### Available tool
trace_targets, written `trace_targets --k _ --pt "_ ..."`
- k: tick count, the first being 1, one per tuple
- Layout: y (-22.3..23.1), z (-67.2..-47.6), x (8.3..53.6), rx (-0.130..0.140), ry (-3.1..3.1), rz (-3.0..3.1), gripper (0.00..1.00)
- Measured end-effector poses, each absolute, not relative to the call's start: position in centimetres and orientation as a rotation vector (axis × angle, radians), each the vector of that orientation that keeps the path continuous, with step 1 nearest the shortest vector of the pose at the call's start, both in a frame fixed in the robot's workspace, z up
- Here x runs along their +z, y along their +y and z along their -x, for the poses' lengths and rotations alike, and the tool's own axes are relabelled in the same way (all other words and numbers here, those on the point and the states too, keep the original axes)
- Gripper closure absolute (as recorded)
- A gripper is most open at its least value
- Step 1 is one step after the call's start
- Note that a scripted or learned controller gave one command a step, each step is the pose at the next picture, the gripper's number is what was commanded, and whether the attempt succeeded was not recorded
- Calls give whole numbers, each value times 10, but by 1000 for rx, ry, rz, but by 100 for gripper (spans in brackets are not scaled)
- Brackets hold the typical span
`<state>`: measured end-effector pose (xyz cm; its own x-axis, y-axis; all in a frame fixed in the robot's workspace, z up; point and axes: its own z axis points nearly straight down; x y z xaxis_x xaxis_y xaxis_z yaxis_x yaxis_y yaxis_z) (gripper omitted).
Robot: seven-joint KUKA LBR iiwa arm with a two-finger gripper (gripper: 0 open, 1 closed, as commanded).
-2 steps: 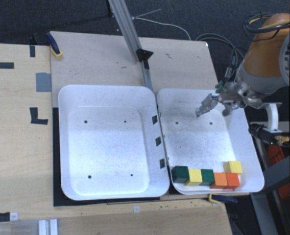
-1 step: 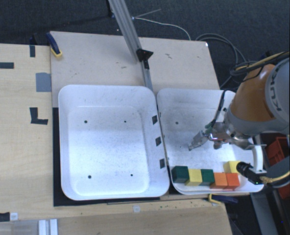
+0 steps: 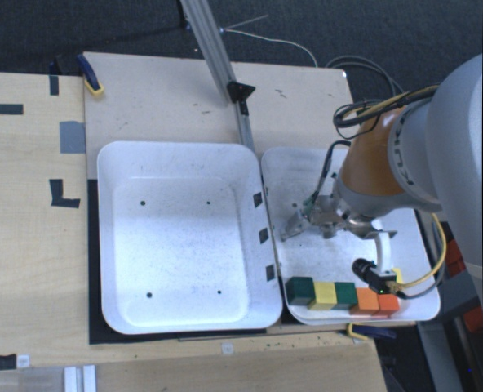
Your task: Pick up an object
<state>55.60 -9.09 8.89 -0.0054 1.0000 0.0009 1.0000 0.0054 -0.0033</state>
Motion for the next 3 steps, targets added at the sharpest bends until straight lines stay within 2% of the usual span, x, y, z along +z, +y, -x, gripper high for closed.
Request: trace_targets --k 1,2,3 --pt "-93 -555 101 2 -2221 2217 100" --pt "-92 -554 110 3 -2219 2214 100" --pt "-143 -545 250 -2 -2224 2227 100"
